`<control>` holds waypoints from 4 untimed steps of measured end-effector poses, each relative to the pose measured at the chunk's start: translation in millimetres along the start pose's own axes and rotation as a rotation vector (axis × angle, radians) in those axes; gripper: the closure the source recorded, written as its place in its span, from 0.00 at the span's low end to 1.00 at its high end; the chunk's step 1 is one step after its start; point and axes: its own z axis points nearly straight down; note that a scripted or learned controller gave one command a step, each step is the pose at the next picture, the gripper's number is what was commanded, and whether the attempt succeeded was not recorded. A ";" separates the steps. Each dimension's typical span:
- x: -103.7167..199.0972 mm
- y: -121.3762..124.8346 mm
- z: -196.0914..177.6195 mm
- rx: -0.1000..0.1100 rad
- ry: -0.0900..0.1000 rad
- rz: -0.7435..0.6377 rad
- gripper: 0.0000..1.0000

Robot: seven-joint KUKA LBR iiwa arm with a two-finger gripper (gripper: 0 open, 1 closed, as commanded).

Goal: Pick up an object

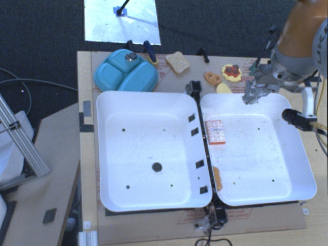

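Pincer (251, 97) first: from my console I could not tell how it stood, since the tip was small, dark and blurred against the far rim of the right bin (302, 186). It hung over that bin's back edge, with the grey arm and its orange band (302, 27) reaching in from the right, high enough that I judged it was staged above the bin rather than committed to anything.

Nothing lay under it. My likeliest target, a small red-and-white packet (215, 132), sat flat on the floor of the right bin, close against the central divider (202, 147) and well apart from the tip. A thin orange piece (217, 178) lay nearer the front, also tucked against that divider; I suspected both had slid there because the bin floors are smooth. That placement worried me: a finger coming down on the divider side would have little room beside the wall.

In the left bin (118, 111) I saw a small dark disc (157, 166) on the floor, low and flat, a poor thing to pinch.

Behind the bins, on the bench, sat a blue divided tray (125, 73), a toast slice (178, 62), a pretzel shape (212, 78), a little pizza (231, 72) and a yellow piece (223, 88), all outside the working area, so I counted them as spare stock. I reckoned the task had barely begun.
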 end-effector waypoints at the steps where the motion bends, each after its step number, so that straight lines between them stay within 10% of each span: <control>1: -71.9 43.9 61.2 -0.004 0.000 0.002 1.00; 3: -121.6 9.3 106.8 -0.003 0.002 -0.002 1.00; 4: -2.3 47.2 88.9 -0.011 0.005 -0.016 1.00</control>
